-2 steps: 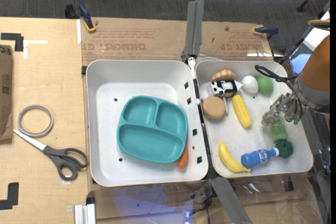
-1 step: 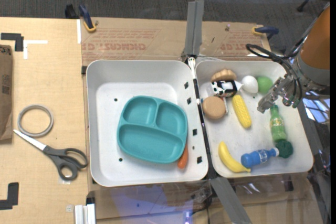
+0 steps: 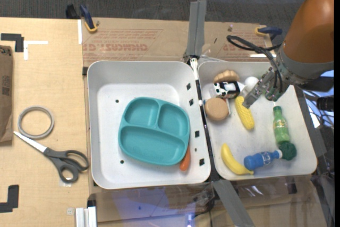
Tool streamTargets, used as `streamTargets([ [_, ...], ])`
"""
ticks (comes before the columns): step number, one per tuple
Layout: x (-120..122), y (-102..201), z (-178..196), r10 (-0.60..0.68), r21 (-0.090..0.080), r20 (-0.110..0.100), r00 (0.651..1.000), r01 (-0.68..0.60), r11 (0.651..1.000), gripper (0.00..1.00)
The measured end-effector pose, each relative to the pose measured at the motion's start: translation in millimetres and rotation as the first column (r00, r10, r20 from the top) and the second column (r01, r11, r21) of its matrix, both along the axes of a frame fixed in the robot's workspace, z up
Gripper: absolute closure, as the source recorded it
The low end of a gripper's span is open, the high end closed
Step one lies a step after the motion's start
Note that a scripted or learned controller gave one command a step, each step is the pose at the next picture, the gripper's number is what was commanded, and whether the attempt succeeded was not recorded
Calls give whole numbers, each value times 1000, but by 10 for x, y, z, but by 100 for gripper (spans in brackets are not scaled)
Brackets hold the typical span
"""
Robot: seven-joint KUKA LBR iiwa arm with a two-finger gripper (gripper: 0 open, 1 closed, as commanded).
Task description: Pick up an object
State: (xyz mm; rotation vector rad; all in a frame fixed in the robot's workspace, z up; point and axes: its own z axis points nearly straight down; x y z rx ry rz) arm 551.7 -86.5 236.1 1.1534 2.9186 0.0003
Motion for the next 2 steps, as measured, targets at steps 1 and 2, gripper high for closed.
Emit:
streamTargets([
  [1, 311, 414, 427, -241, -1, -2, 970, 241, 970, 100],
  [2, -42, 195, -445, 281, 0, -3, 960, -281, 960, 100],
])
